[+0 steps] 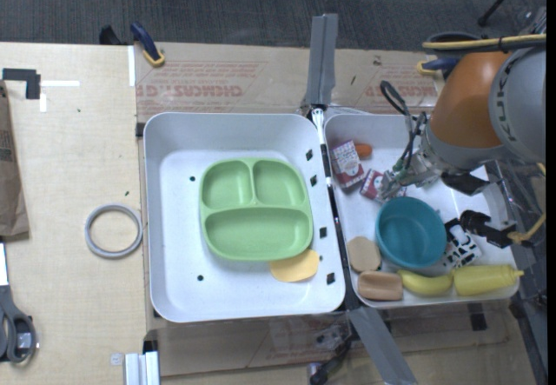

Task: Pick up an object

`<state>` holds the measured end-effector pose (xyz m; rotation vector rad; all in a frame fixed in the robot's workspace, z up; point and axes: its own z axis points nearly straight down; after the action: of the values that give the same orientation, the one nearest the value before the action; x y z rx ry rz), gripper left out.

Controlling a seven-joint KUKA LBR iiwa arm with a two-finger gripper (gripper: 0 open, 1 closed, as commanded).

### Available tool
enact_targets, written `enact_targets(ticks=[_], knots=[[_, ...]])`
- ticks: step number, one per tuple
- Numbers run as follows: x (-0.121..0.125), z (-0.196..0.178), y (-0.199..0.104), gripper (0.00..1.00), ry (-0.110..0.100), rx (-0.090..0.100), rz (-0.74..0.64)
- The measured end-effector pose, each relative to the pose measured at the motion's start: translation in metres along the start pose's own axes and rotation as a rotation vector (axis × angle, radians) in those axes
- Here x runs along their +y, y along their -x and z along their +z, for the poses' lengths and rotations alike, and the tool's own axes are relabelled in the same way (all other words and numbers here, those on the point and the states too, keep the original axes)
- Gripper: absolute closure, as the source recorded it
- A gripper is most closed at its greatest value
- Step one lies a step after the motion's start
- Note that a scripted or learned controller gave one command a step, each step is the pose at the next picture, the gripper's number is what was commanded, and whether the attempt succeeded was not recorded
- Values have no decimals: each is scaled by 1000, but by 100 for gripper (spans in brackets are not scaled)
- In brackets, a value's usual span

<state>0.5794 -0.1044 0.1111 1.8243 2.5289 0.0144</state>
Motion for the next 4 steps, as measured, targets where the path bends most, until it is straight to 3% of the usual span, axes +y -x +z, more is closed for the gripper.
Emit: enact_targets(ticks=[1, 2, 3, 4], knots=[[0, 0, 0, 0, 0, 0, 0], [0, 0, 0, 0, 0, 0, 0], [-25, 18, 8, 0, -20, 13, -23], [-25, 9, 9, 100, -18, 12, -18]])
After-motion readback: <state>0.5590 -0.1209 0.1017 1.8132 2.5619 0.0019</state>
